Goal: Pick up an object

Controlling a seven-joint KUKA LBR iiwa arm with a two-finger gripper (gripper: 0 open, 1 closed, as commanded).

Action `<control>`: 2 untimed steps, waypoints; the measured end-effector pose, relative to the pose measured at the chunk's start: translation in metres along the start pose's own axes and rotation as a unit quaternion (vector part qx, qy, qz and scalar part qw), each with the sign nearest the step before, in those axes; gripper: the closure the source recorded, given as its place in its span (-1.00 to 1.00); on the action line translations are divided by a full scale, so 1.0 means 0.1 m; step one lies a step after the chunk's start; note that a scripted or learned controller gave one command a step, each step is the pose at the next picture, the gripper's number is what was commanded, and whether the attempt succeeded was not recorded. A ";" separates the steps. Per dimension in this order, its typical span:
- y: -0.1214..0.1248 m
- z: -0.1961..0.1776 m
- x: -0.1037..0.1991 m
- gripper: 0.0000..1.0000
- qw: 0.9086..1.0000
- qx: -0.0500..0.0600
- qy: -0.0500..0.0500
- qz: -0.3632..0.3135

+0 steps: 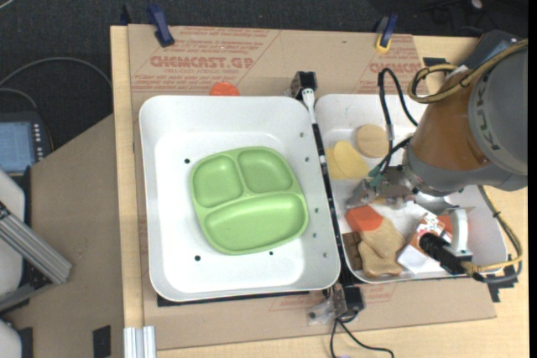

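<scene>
Gripper (375,190) is positioned low in the right bin (336,109), above an orange object (365,219). Its grasp state cannot be determined. A green divided plate (247,199) is seen in the left bin (168,180).

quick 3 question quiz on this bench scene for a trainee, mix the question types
1. True or false: the green divided plate lies in the left bin.
2. Which bin is the arm reaching into? A) left B) right
3. Fill in: the orange-red object in the right bin lies just ___ the tan object in the view.

Key: 1 true; 2 B; 3 above
</scene>
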State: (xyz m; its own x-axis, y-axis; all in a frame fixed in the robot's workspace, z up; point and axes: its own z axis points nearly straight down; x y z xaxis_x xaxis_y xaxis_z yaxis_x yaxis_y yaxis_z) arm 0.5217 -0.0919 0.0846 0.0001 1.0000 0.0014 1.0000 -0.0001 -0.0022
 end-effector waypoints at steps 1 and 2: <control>0.57 -0.01 -0.31 -1.00 1.000 -0.004 -0.002 -0.001; 1.14 -0.42 0.00 -1.00 1.000 -0.003 -0.001 -0.001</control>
